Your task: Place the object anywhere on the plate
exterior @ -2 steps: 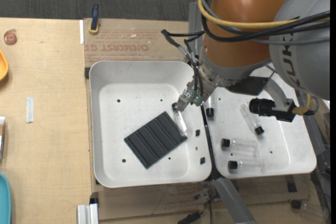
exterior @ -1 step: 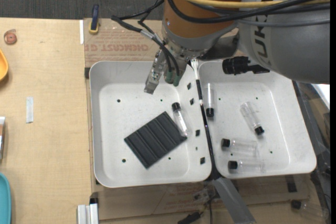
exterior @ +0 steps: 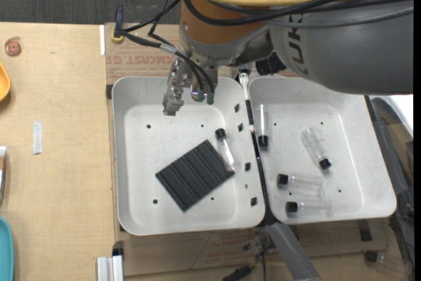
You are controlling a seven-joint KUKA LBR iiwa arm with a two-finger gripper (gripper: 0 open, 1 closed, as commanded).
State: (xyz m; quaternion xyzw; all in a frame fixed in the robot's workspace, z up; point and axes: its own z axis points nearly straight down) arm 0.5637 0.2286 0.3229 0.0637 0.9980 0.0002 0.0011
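The left bin (exterior: pixel 128 207) is seen to hold the dark ribbed plate (exterior: pixel 195 175), and a clear vial (exterior: pixel 225 149) with a black cap is seen lying at the plate's upper right corner, touching or overlapping its edge. The vial is judged light, stiff, smooth and liable to roll, so it is best taken across its middle. The gripper (exterior: pixel 174 101) hangs above the bin's far side, nothing being seen between its fingers, whose spread cannot be told, while more vials (exterior: pixel 316 148) lie in the right bin (exterior: pixel 368 194), well apart.
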